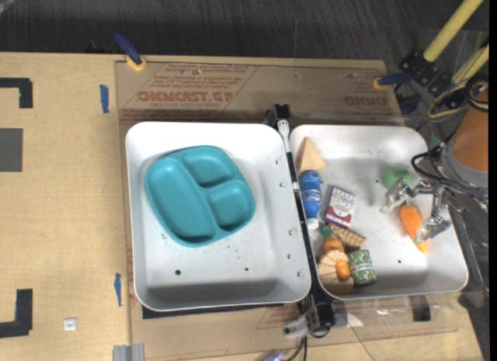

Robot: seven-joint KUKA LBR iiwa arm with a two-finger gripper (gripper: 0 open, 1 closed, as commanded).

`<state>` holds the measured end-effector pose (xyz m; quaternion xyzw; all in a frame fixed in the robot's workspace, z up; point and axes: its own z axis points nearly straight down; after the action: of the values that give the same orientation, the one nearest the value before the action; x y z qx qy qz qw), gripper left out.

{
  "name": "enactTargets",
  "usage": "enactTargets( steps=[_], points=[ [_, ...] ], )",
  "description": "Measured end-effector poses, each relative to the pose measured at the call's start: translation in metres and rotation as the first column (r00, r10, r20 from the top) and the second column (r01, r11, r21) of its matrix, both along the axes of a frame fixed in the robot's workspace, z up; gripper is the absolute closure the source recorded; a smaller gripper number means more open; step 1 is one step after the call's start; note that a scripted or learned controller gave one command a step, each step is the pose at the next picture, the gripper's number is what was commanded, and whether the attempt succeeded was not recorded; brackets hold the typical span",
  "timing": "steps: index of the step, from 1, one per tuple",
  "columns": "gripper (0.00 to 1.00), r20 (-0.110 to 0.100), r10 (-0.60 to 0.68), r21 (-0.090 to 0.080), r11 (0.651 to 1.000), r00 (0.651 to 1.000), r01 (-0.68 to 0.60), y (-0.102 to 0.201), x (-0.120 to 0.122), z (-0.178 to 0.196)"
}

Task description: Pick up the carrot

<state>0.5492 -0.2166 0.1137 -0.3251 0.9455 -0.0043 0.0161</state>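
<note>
The carrot (409,221), orange and short, lies in the right part of the right bin (450,274), its tip pointing toward the bin's near right corner. My gripper (417,209) hangs directly over it, reaching in from the right. One metal finger (397,192) sits on the carrot's upper left and the other on its lower right, spread apart. The carrot rests between them on the bin floor, and the fingers do not look closed on it.
A green toy (396,175) sits just behind the gripper. Along the right bin's left side lie a beige wedge (309,154), a blue bottle (311,192), a small box (340,205), a green can (361,266) and bread-like toys (335,262). A teal divided plate (200,192) lies in the left bin.
</note>
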Motion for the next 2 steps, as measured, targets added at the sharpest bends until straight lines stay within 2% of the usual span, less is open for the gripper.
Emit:
enactTargets(
  steps=[1, 2],
  points=[
    [0.0, -0.018, 0.015, -0.004, 1.0, 1.0, -0.016, 0.012, -0.024, -0.024],
    [1.0, -0.005, 0.018, -0.004, 1.0, 1.0, -0.018, 0.015, -0.019, -0.01]
  ],
)
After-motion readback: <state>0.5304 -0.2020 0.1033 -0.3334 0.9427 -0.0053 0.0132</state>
